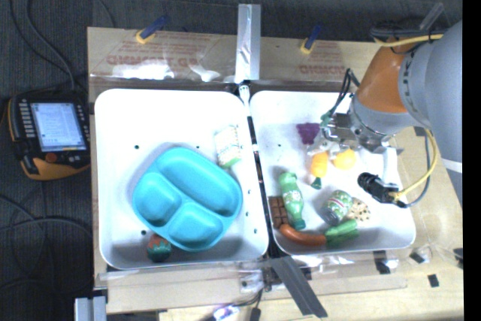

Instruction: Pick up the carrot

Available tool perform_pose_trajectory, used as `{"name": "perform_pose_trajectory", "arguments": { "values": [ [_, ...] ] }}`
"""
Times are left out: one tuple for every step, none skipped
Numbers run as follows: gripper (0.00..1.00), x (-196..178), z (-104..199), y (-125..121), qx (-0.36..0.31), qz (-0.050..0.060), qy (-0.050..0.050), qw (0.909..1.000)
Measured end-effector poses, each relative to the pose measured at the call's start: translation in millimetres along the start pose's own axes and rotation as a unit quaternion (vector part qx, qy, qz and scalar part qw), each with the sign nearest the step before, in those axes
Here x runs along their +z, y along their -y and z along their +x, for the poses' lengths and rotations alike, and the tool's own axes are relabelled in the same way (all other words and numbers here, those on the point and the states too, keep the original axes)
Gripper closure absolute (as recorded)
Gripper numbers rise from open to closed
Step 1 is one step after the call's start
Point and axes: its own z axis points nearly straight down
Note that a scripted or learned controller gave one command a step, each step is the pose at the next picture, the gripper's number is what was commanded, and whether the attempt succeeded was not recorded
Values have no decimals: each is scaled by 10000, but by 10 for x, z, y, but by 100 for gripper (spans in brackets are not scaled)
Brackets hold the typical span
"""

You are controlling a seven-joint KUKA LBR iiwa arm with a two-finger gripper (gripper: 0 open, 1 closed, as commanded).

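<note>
Orange and green-tipped, what is probably the carrot is seen in the right bin, just below the gripper, whose opening cannot be told.

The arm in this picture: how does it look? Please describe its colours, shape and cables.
The arm is thick, rounded and smooth, in plain grey. An orange band wraps it just above the wrist, and a thin black cable loops beside that band. The claw is a small part of grey and dark metal; its details are too small to tell.
</note>
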Motion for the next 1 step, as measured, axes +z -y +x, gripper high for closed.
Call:
{"name": "perform_pose_trajectory", "arguments": {
  "values": [
    [100, -1186, 510, -101, -792, 49, 32, 9968]
  ]
}}
